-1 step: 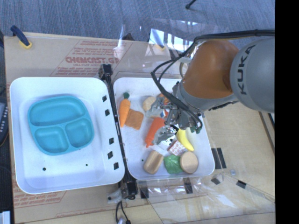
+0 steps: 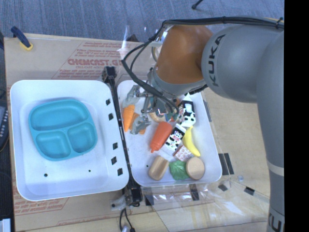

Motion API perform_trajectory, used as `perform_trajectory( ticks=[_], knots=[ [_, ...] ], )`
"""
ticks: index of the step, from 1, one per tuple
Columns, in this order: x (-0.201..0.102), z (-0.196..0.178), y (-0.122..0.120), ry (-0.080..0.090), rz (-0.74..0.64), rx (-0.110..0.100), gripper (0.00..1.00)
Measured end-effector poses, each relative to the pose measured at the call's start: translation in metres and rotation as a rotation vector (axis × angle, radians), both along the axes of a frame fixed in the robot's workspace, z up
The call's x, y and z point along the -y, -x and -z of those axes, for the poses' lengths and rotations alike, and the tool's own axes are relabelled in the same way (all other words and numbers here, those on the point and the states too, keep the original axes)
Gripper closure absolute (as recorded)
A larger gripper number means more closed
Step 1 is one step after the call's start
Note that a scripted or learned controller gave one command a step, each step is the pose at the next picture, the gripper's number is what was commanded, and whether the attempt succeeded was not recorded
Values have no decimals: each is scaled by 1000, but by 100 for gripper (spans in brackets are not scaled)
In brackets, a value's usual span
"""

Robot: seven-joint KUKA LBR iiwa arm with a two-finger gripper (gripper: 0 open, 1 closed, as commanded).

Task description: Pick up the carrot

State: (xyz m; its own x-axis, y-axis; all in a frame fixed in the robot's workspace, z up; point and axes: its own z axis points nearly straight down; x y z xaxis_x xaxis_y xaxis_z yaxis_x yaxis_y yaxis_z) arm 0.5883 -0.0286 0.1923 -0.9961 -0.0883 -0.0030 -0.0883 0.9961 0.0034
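Within the right bin [image 2: 212,149]: carrot [image 2: 161,135], centre, beside banana [image 2: 191,142]. Gripper [image 2: 141,121] low nearby, finger spread indeterminate, nothing seen held. Step: approach. Next: centre over carrot, descend, close.

— What's under the bench?
— Blue-grey carpet [image 2: 72,6] along the top edge.
— And the bench top?
— Brown cardboard [image 2: 91,59] with red lettering, evenly lit

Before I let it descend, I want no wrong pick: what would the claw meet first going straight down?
Probably the smaller carrot at the right bin's left wall; the claw hangs beside it. Depth is unclear.
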Motion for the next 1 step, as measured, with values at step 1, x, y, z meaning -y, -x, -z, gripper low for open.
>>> perform_trajectory(
  ticks=[1],
  knots=[
    [83,100,-43,6,86,2,0]
  ],
)
